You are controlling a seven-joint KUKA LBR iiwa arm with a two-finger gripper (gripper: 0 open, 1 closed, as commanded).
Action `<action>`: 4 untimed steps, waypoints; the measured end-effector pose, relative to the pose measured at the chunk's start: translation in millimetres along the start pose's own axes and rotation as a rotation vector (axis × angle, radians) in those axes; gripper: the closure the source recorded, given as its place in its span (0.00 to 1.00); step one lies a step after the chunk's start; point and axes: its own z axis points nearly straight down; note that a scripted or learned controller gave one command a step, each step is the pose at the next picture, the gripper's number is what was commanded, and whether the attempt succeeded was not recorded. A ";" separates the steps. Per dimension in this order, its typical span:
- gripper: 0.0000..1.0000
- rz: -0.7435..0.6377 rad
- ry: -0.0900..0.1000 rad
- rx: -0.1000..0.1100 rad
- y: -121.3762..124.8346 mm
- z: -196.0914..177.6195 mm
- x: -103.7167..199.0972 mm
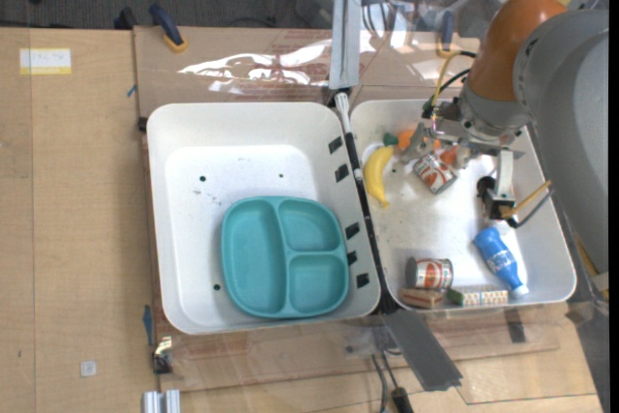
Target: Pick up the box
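The grey arm (571,102) enters from three o'clock, its orange band (513,44) above the wrist; the gripper (440,150) hangs low, pointing toward nine o'clock.

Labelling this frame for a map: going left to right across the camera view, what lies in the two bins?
Teal divided plate → banana → can → blue bottle.

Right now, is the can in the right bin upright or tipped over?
Tipped. The can lies on its side on the floor of the right bin, its length running across the view, beside the flat box along the near wall.
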 end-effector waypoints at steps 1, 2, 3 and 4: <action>0.00 0.008 0.002 -0.002 -66.0 -1.1 -3.4; 1.00 0.013 0.000 -0.006 -64.7 -12.2 -6.5; 1.00 0.043 0.002 0.008 -76.6 -158.1 96.6; 1.00 0.055 0.001 0.015 -100.0 -96.1 204.0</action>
